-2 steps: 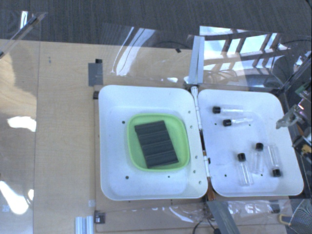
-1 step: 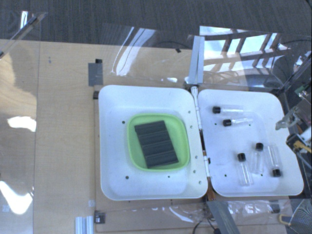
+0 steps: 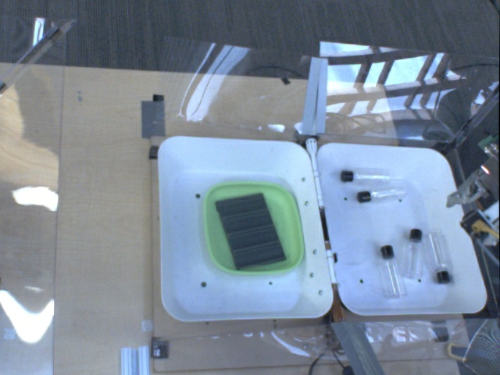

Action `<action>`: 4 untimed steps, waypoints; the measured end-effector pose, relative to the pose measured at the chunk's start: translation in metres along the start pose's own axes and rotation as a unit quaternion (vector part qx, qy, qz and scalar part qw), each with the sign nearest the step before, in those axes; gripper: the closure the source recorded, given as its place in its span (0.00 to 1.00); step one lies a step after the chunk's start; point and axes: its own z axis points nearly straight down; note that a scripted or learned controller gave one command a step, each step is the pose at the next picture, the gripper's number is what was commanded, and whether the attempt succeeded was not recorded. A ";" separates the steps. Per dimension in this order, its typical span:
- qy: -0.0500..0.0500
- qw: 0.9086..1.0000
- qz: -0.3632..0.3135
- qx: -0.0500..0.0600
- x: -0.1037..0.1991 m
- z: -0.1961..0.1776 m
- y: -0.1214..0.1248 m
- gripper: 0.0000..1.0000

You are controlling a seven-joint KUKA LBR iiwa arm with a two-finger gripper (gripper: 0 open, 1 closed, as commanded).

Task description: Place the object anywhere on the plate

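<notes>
Two white bins sat side by side on the bench. In the left bin (image 3: 180, 287) a green plate (image 3: 291, 233) lay near the middle, flat on the floor, and a dark ribbed block (image 3: 250, 230) lay on it at a slight slant, well inside the rim on every side. That block looked like the task's object, and judged from how it lay the placing was already done (any spot on the plate would count, so its skewed angle cost nothing). The right bin (image 3: 461, 303) held five small clear vials (image 3: 406, 256) with black caps, scattered and lying on their sides: two near the top left, close together, and three lower down, near one another but apart. They were probably loose stock for other picks, left where they had rolled, well apart from the plate and divided from it by the two bin walls. At the right edge of the view, just beyond the right bin's rim, some grey and dark hardware of the arm (image 3: 476, 190) showed, drawn back clear of both bins. Whether the tool was wide or narrow I could not tell, since the parts there were too small and cut off to read; nothing could be seen held in it. If more was called for, it would likely be only to keep the arm out of the way.
</notes>
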 end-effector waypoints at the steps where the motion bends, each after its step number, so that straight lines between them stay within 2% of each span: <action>1: 0.000 1.000 0.015 0.001 -0.001 0.012 0.000 0.00; 2: 0.000 0.999 0.040 0.001 0.000 0.027 0.000 0.00; 4: 0.000 0.999 0.048 0.001 0.000 0.043 0.000 0.00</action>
